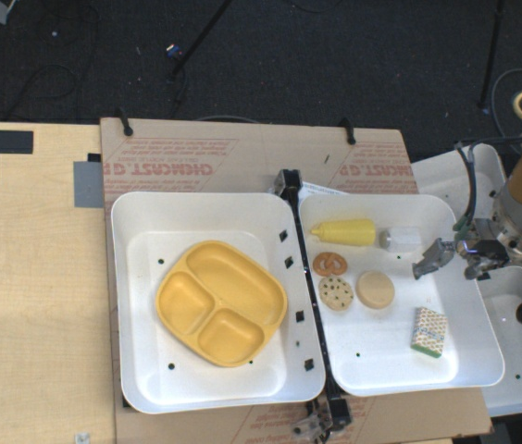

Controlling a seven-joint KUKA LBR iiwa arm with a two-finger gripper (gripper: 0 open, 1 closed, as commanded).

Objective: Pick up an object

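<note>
Camera view showing gripper point(457, 259) hovering with fingers spread, gripping nothing, over right bin point(469, 363), beside yellow bottle point(343, 233), pretzel point(329, 265), cookie point(336, 293), round biscuit point(375, 289), green-patterned packet point(428, 331), yellow divided plate point(221, 302) sitting in left bin point(141, 248), cardboard point(242, 160) underneath reading CHEMCAST GP, mirrored.

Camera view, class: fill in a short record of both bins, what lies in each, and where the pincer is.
left bin: holds a yellow divided plate
right bin: holds a yellow bottle, a pretzel, a chocolate-chip cookie, a plain round biscuit and a small green-patterned packet
pincer: at the right bin's right side, near its rim, with nothing between its fingers
</note>
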